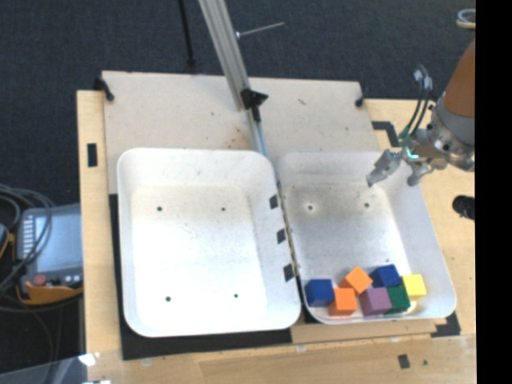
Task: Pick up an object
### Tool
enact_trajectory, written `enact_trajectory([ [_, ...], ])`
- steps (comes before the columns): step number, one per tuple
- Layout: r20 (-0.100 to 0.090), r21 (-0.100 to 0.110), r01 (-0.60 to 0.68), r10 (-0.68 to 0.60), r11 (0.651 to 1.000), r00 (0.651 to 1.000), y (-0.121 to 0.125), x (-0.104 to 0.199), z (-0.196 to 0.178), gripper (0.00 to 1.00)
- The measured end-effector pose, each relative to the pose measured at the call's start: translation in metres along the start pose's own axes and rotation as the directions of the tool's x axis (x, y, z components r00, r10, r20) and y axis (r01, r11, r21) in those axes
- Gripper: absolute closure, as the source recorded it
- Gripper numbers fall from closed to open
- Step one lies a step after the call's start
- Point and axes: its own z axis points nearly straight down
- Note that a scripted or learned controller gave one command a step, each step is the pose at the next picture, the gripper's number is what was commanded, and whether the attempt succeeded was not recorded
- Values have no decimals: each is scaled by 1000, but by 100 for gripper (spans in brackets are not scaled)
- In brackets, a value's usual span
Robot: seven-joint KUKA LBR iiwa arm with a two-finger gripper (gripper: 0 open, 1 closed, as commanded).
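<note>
The grey two-finger gripper [398, 169], apparently spread and holding nothing, hovers over the right white bin's [416, 214] far-right corner, well apart from small coloured cubes [366, 290] clustered along its near edge.

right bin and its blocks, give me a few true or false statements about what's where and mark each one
1. The small coloured blocks are clustered at the near end of the shallow white right bin. True.
2. The grey two-finger gripper is clamped on a blue block. False: it sits at the far right edge of the right bin, well away from the blocks, with nothing between its fingers.
3. The yellow cube lies at the right end of the cluster. True.
4. The shallow white left bin holds the purple block. False: the purple cube is in the right bin.
5. The green cube touches the purple cube. True.
</note>
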Motion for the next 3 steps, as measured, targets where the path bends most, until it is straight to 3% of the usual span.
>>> enact_trajectory([
  [1, 3, -4, 2, -2, 1000, 1000, 1, 0, -3, 0],
  [3, 2, 0, -3, 3, 1000, 1000, -13, -14, 110, 0],
])
